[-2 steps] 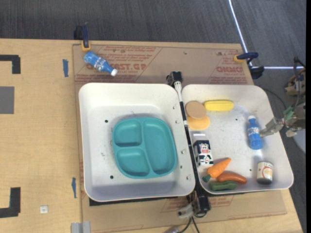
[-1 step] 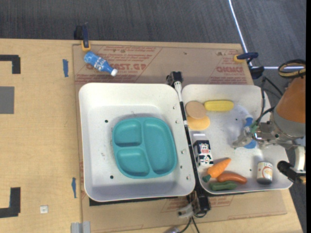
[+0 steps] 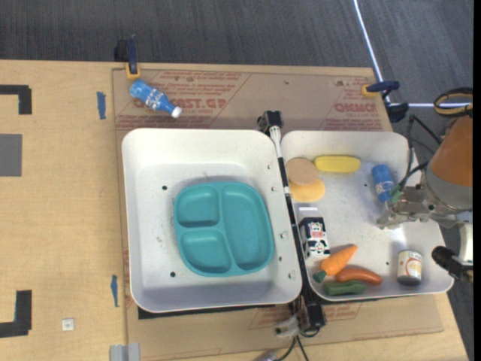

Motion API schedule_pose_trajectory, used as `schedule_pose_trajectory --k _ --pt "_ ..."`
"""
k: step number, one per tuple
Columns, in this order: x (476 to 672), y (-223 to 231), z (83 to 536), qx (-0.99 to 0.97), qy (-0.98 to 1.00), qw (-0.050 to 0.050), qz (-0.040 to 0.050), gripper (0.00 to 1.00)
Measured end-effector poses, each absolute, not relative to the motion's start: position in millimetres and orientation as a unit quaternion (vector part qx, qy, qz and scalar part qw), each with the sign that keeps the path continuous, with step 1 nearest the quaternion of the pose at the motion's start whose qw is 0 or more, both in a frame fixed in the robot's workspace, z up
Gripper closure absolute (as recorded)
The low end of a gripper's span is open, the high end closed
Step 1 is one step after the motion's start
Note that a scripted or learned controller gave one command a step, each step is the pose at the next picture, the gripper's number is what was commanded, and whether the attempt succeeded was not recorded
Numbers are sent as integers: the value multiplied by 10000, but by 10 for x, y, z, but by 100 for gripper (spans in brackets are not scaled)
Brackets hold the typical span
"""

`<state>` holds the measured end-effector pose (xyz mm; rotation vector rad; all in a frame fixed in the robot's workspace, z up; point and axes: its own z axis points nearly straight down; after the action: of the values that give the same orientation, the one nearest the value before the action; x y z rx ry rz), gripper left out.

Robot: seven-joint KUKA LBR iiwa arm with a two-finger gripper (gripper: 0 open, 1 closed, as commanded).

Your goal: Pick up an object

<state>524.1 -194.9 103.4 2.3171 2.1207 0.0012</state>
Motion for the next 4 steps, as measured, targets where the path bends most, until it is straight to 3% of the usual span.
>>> schedule_pose_trajectory --k 1,2,3,4 --pt "5240 -1948 1032 7378 6751 0 4 0" --pt "5891 -1944 854 6250 7807 19 7 0" --pt "6410 -1800 857 3873 9219 29 5 0" --pt "6238 -2012 858 2017 9794 14 2 0"
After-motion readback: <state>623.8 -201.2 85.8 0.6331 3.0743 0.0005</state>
